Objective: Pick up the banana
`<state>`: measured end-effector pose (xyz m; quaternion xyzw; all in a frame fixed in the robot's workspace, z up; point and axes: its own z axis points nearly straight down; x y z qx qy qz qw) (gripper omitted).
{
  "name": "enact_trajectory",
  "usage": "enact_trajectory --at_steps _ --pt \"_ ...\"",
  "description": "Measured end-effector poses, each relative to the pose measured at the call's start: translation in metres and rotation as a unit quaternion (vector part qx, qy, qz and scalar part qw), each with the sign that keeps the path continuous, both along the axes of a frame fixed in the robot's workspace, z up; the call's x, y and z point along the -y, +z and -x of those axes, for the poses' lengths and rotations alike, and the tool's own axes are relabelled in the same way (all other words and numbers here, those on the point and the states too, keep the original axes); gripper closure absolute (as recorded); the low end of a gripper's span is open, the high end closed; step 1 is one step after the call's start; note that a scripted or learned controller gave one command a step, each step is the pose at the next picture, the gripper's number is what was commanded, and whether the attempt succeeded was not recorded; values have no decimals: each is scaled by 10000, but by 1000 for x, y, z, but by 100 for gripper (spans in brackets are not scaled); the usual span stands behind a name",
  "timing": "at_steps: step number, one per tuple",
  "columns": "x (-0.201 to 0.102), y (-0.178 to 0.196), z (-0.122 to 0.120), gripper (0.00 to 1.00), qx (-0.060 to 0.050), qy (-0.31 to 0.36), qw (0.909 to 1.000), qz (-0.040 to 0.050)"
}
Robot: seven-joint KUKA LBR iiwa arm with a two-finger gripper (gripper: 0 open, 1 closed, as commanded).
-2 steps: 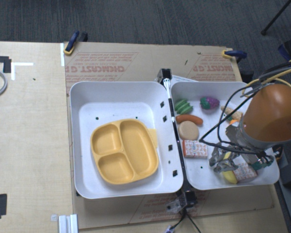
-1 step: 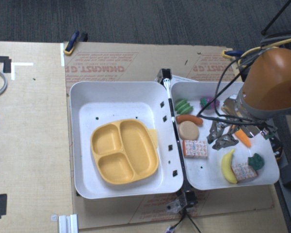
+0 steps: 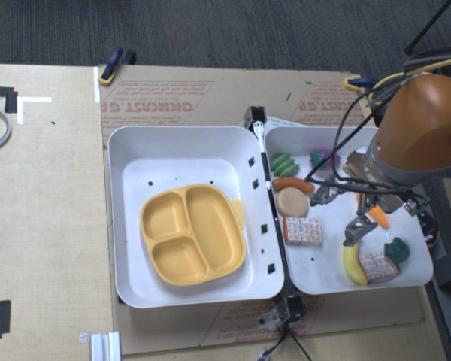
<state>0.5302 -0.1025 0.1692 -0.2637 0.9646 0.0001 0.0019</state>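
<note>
The yellow banana [image 3: 353, 265] lies near the front edge of the right bin [image 3: 316, 273], beside a small patterned box [image 3: 379, 266]. My gripper [image 3: 341, 213] hangs over the right bin, just above and slightly left of the banana. Its fingers stand apart, with one fingertip [image 3: 355, 232] close to the banana's upper end and the other [image 3: 325, 195] further back. Nothing sits between them. The orange wrist band [image 3: 421, 122] covers the bin's far right part.
The right bin also holds a red-and-white box [image 3: 303, 230], a round bun [image 3: 292, 202], a red sausage [image 3: 293, 186], green pieces [image 3: 282, 164], a carrot [image 3: 378, 216] and a broccoli [image 3: 397, 250]. A yellow divided plate [image 3: 193, 233] lies in the left bin [image 3: 128, 201].
</note>
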Motion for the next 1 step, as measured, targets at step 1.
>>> enact_trajectory --at_steps 1 --pt "42 -26 25 0 -5 786 9969 4"
